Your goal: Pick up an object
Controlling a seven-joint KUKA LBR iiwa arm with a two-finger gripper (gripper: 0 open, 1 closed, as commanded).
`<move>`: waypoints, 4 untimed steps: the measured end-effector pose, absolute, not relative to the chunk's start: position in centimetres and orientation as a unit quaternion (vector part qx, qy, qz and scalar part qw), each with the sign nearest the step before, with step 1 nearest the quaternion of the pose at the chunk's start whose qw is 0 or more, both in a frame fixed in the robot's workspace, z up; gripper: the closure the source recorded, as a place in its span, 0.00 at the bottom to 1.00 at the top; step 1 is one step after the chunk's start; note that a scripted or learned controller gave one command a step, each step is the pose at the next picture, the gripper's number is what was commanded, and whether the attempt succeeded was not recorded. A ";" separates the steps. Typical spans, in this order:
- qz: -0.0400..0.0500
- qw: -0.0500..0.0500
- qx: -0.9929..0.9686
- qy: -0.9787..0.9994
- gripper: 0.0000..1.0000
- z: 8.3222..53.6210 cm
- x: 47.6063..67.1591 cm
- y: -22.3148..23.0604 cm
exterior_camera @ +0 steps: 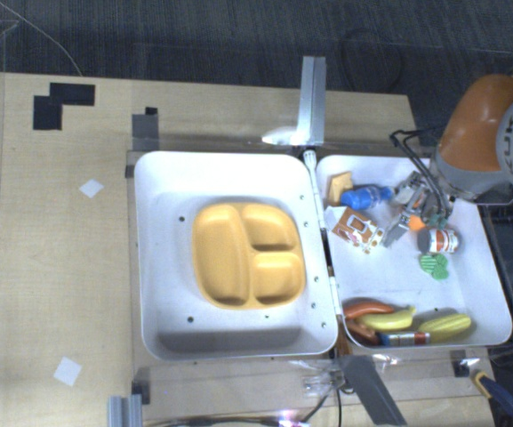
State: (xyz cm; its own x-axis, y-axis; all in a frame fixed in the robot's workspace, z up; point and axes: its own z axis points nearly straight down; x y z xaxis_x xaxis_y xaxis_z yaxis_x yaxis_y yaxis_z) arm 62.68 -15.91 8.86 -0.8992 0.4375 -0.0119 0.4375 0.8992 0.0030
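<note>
The arm [492, 136], grey with an orange band, reached in from the right over the right bin [487, 283]. The gripper [413, 205] sat low among the objects in the upper half of that bin; whether its fingers were wide, narrow or closed on anything could not be told. A blue object [363, 197] lay just left of the gripper, with a tan block [340, 186] beside it and an orange-and-white carton [355, 229] below. A small can [441, 240] and a green item [434, 266] lay below the gripper. Yellow bananas [416, 322] and a red object [369, 308] rested along the near wall. The left bin [158, 265] held a yellow divided tray [245, 254].
</note>
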 end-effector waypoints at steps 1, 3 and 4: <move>0.001 0.005 0.348 0.937 0.00 10.5 63.4 -17.3; 0.000 0.011 0.352 0.936 1.00 10.5 67.0 -18.0; 0.000 0.001 0.352 0.936 0.00 10.3 66.6 -17.7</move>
State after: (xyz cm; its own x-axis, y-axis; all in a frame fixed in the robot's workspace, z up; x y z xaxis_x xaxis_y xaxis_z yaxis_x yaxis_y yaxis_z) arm 66.60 -17.73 10.28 -0.7525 0.6586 -0.0009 0.6586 0.7525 0.0012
